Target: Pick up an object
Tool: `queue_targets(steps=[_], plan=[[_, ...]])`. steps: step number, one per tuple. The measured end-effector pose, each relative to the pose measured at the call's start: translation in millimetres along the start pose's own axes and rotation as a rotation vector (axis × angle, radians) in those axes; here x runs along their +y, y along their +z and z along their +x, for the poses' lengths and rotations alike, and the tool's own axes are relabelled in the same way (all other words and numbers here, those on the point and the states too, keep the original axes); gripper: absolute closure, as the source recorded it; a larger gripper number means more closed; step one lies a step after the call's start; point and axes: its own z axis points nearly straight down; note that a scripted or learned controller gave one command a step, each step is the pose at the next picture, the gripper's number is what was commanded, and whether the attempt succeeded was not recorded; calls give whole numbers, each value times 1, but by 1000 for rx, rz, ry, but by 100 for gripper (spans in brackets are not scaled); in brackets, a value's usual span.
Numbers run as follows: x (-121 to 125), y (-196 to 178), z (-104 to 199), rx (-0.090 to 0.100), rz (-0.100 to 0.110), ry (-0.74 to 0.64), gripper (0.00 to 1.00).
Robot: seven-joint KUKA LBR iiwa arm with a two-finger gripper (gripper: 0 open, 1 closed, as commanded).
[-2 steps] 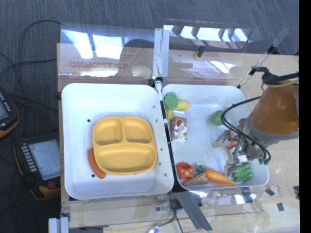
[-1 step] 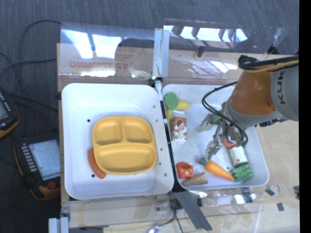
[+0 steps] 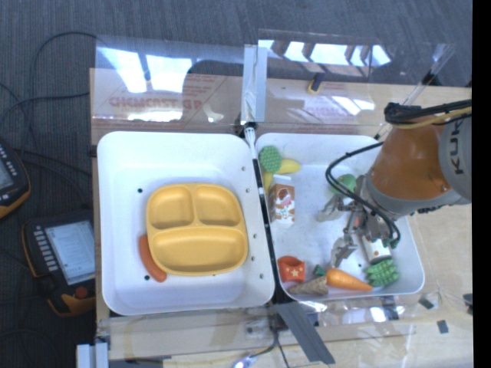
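The pincer (image 3: 354, 240) hangs open and empty over the right bin (image 3: 410, 278). The carrot (image 3: 349, 280) lies just below it: light, rigid, smooth plastic by appearance. Grip across its thick middle, where slip is least likely.

Shallow white plastic bins: two, a left bin (image 3: 115, 205) and a right bin (image 3: 410, 271), side by side.
Yellow three-compartment plastic trays: one (image 3: 197, 228), in the left bin.
Orange-red sausage-shaped toys: one (image 3: 150, 261), just beside the tray's left edge.
Round green bumpy toys: one (image 3: 269, 159).
Yellow toy pieces: one (image 3: 288, 166), beside the round green one.
Small printed cartons, red and white: one (image 3: 283, 203).
Small red toy pieces: one (image 3: 291, 268).
Orange toy carrots: one (image 3: 349, 280).
Brownish flat pieces: one (image 3: 308, 286), beside the carrot.
Green ridged toys: one (image 3: 381, 272).
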Motion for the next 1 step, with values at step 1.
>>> queue_targets(steps=[1], plan=[[22, -1, -90, 12, -7, -225, 0]])
